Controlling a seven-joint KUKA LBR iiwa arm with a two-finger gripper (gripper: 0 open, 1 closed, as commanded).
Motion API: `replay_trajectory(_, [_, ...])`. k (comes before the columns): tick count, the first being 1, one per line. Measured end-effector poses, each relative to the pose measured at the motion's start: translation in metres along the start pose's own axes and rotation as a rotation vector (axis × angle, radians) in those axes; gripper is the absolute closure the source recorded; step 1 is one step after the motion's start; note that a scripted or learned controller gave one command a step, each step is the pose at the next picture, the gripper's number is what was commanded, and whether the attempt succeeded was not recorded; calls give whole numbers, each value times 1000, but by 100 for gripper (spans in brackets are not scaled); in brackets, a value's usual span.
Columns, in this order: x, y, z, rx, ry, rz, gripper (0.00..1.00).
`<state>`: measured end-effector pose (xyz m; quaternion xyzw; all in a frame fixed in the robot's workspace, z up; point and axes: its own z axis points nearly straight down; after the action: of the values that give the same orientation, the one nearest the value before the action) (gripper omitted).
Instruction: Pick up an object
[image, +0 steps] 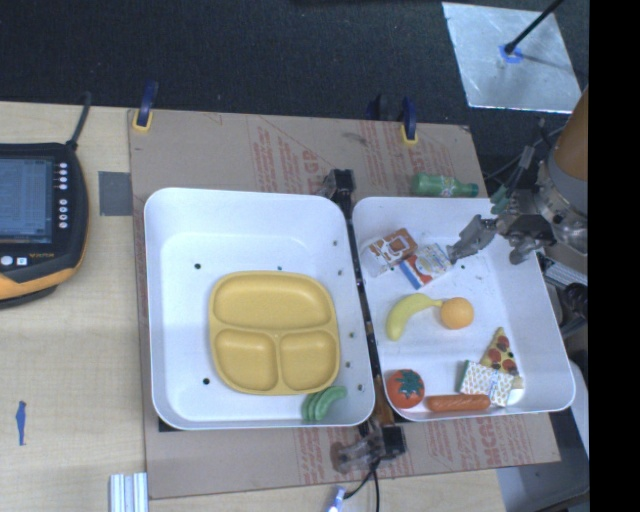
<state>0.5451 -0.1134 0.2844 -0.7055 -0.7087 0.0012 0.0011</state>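
Right bin (545, 330), contents: banana (407, 313), yellow, curved, at centre; orange (456, 313), round, touching the banana's right tip; tomato (405, 387), red with green stalk, at the near left corner; sausage (458, 404), reddish, lying along the near wall just right of the tomato; pizza slice (499, 353), triangular with dark spots, near the right side; checked packet (484, 380), pale, between sausage and pizza slice; two small printed packets (390, 250), brown, white and blue, at the far left. Gripper (492, 238): above the bin's far right part, fingers spread apart, nothing between them. Left bin (170, 300): yellow tray (273, 331) with three compartments; green pepper (323, 403) at its near right corner. Surface: brown cardboard (250, 150) clamped on a light wooden bench (70, 380); green bottle (445, 185) lying beyond the right bin; black and orange pendant (35, 220) at far left. Dark floor (250, 50) beyond.
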Motion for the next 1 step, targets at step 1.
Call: replay_trajectory(1, [15,20,92,2,-1,0,0])
